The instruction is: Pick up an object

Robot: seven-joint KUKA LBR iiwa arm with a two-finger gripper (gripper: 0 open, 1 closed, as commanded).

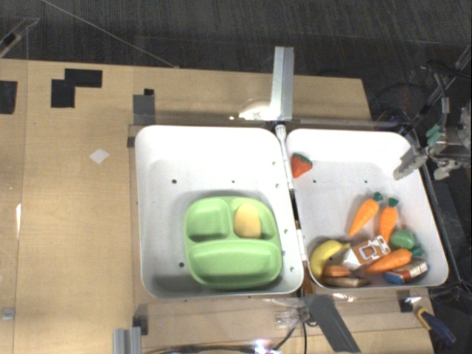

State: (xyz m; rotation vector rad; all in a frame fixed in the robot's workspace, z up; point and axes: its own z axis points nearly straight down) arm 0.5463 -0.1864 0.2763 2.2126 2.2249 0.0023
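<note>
**Claw waits at the rim of the right bin**

The claw (410,165) hangs over the right bin (346,150) at its 2 o'clock corner, near the rim; whether it is wide or narrow, I cannot tell. Nothing sits in it. The likely pickings crowd the bin's 5 o'clock corner: carrots (363,215), a banana (324,254), heaped together. A lone strawberry (301,166) lies at 10 o'clock, probably easier to take. The left bin holds a green tray (221,260) cradling a lemon (248,220).
</note>
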